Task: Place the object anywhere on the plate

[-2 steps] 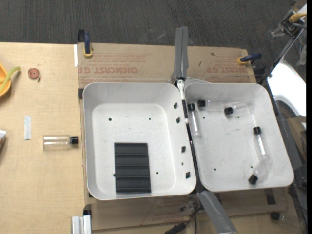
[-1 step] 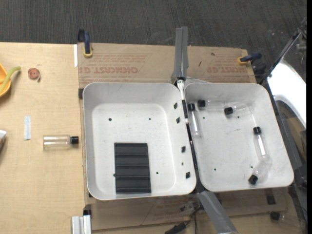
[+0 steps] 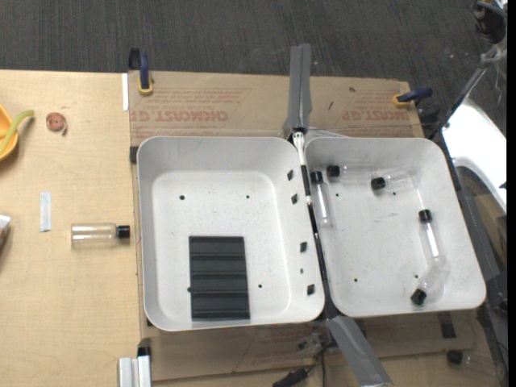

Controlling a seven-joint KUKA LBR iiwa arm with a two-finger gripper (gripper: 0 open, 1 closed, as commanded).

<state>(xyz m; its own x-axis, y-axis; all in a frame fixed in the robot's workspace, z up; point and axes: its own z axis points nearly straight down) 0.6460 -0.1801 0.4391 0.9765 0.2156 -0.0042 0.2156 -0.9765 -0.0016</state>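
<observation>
1. Two white bins sit side by side on cardboard: the left bin (image 3: 153, 216) and the right bin (image 3: 451, 216).
2. A black ribbed plate (image 3: 218, 277) lies flat in the left bin, toward its near edge.
3. Several clear bottles with black caps (image 3: 430, 239) are scattered across the right bin.
4. One more clear bottle (image 3: 98, 233) lies on the wooden bench, left of the bins.

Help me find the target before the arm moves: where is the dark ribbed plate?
In the camera view, the dark ribbed plate lies flat in the left bin, near its front wall, apart from the clear vials in the right bin.
</observation>
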